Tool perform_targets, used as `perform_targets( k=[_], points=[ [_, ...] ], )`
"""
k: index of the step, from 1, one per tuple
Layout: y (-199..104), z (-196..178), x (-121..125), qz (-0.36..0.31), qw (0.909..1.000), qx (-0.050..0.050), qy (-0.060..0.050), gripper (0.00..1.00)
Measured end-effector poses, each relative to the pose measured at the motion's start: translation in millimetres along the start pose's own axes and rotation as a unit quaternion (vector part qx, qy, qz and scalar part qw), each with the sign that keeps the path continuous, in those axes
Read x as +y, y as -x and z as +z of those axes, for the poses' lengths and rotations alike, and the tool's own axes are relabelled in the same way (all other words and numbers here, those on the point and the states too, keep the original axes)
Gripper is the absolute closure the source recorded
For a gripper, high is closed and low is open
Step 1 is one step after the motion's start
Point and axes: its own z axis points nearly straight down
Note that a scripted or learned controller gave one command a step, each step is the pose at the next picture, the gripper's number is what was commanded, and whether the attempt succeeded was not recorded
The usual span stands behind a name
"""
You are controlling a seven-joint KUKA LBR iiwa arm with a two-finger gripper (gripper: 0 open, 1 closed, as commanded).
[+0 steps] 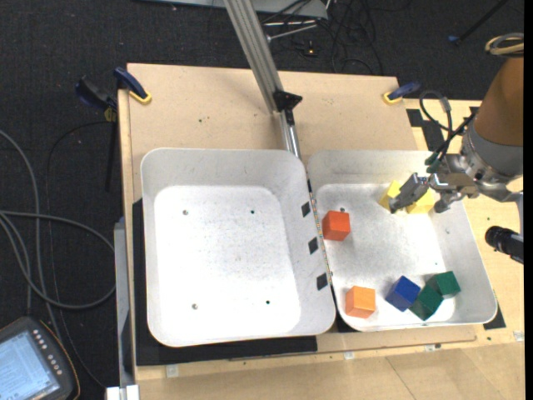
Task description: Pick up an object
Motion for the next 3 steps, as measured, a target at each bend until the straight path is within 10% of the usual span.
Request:
perform_targets(
  k=[1, 3],
  points=[
    [0.3, -2.5, 0.7, 0.001, 1.0, -0.001, 0.002, 0.0],
    [-7.4, 117.7, -9.8, 0.001, 1.0, 0.0, -0.001, 0.0]
  ],
)
